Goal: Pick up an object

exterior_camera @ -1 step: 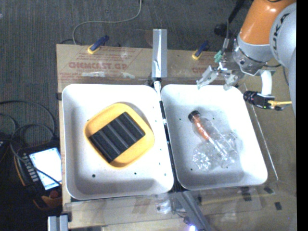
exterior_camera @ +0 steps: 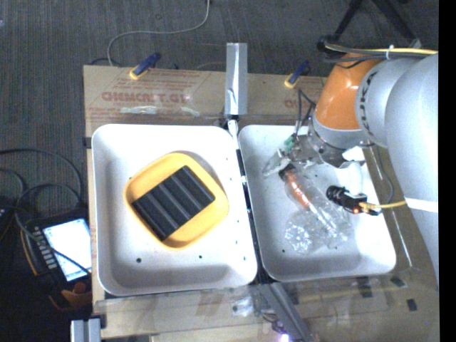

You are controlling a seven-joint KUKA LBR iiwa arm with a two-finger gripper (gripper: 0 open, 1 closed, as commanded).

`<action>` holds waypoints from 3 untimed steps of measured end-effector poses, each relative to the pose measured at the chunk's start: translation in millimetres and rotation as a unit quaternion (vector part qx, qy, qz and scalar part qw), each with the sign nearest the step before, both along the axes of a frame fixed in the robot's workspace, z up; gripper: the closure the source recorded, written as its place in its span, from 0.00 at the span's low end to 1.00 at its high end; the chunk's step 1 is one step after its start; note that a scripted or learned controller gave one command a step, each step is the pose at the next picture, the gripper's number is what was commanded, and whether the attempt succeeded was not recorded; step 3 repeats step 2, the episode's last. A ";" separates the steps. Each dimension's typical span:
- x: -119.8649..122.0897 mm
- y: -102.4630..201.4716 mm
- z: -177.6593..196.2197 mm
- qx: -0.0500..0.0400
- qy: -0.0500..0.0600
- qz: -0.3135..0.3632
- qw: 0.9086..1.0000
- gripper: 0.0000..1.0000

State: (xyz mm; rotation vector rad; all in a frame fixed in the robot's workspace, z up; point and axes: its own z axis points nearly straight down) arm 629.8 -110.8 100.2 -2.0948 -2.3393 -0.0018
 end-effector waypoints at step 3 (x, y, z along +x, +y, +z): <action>21.1 23.8 83.6 0.000 0.000 0.067 0.998 1.00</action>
